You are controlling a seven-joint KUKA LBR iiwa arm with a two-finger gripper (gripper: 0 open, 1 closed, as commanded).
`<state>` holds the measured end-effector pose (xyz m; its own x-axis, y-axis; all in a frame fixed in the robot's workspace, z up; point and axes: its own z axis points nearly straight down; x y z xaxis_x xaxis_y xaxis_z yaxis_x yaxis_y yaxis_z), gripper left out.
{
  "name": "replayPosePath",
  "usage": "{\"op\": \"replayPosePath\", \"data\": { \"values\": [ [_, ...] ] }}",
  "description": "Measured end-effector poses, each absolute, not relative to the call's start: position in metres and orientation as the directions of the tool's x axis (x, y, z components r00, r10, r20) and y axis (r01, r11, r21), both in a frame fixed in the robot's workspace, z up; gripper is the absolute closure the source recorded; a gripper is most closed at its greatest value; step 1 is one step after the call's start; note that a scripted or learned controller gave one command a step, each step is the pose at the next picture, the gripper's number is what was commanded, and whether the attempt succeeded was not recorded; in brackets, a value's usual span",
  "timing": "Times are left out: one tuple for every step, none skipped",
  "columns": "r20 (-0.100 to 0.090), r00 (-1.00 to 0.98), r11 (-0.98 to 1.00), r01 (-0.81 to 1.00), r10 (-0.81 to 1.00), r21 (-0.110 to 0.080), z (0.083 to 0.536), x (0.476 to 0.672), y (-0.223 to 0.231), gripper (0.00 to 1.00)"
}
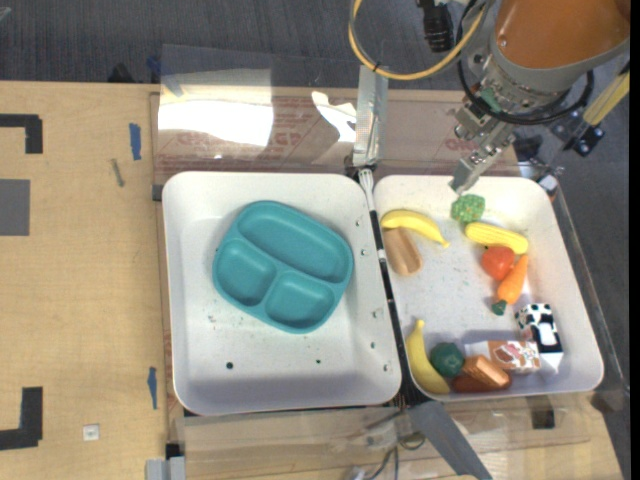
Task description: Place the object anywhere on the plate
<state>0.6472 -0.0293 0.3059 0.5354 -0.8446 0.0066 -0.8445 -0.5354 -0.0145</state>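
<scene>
A teal plate (283, 265) with three compartments lies in the left bin (190, 348), with nothing on it. My gripper (472, 171) hangs over the far edge of the right bin (585, 353), just above and behind a green broccoli piece (467, 208). The view is too coarse to tell how the gripper stands, and I see nothing held in it. Toy foods lie across the right bin: a yellow banana (415, 225), a tan bun (403, 251), a second banana (497, 236), a red tomato (497, 261) and a carrot (511, 283).
Near the right bin's front lie a third banana (425, 360), a dark green piece (447, 358), an orange-brown block (485, 371), a small carton (515, 353) and a black-and-white cow (540, 323). A raised divider (372, 268) separates the bins. Yellow cable (365, 53) loops above.
</scene>
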Motion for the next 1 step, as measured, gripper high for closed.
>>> {"op": "replayPosePath", "data": {
  "values": [
    [-0.011,0.627,-0.627,-0.779,-0.779,0.001,0.2247,0.5865,0.0506,1.00]
  ]
}}
